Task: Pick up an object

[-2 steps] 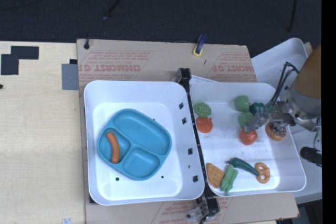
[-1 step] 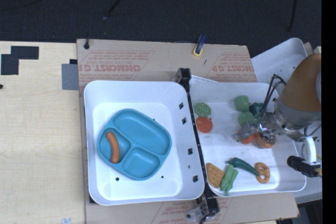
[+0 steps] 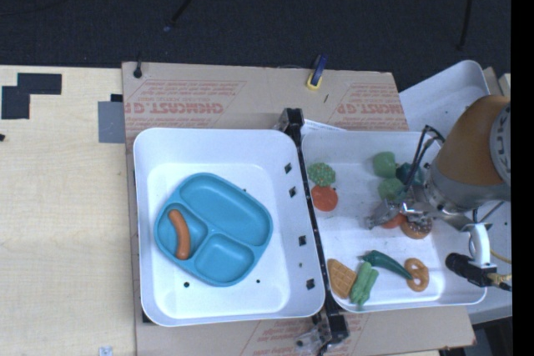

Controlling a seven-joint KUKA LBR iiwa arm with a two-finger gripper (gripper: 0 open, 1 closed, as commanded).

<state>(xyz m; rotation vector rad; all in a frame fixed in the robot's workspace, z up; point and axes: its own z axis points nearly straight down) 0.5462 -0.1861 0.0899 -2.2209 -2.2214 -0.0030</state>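
Here, gripper (image 3: 392, 217) low in right bin (image 3: 350, 147), lower right of frame, near orange-red item (image 3: 415, 228); jaws' state unclear, perhaps apart.

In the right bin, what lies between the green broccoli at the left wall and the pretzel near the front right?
In the camera view, between the broccoli and the pretzel lie the red tomato, bare bin floor, then the dark green pepper.

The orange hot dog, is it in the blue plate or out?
In. The hot dog lies inside the blue plate's left compartment.
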